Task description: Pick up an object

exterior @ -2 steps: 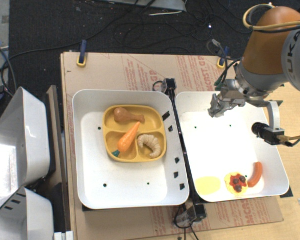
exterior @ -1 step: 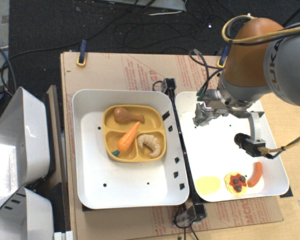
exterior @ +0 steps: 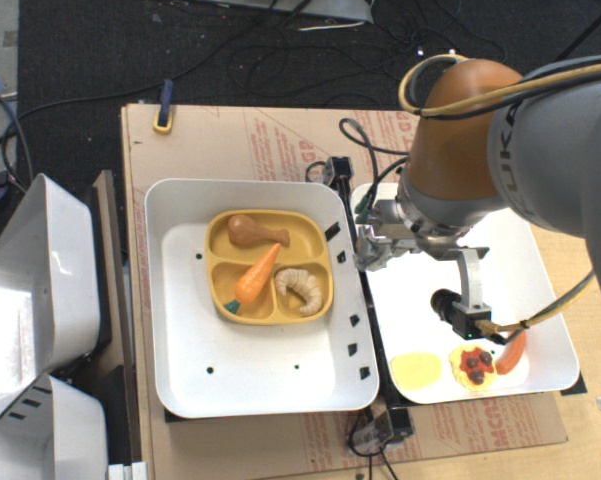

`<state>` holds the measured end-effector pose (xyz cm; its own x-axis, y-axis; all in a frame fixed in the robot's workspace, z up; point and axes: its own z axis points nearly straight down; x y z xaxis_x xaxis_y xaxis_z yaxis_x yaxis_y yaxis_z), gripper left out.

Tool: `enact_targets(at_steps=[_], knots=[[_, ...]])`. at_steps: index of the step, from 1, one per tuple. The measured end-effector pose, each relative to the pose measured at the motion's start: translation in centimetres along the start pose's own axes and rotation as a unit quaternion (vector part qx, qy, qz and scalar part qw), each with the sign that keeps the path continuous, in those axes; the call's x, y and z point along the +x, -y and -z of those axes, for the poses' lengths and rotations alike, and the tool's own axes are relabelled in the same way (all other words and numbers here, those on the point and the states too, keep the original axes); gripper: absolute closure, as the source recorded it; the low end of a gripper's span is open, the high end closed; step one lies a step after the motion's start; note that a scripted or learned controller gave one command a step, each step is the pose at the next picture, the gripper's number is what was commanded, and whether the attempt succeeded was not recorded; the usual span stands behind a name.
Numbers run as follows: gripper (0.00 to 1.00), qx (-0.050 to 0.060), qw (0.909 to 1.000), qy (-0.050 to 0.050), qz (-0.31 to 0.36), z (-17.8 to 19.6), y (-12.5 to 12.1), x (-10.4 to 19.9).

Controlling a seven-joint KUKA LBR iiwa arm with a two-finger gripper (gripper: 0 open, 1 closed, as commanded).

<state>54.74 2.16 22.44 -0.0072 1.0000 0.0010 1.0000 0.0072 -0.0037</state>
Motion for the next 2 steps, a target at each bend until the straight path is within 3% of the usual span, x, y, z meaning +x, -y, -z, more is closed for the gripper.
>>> enact_targets(at_steps=[1,2], knots=[[1.00,-0.001,1.0000,0.000,0.000,0.67,1.17,4.35],[0.00,-0.001,1.0000,0.000,-0.003,0.66,1.12,4.04]])
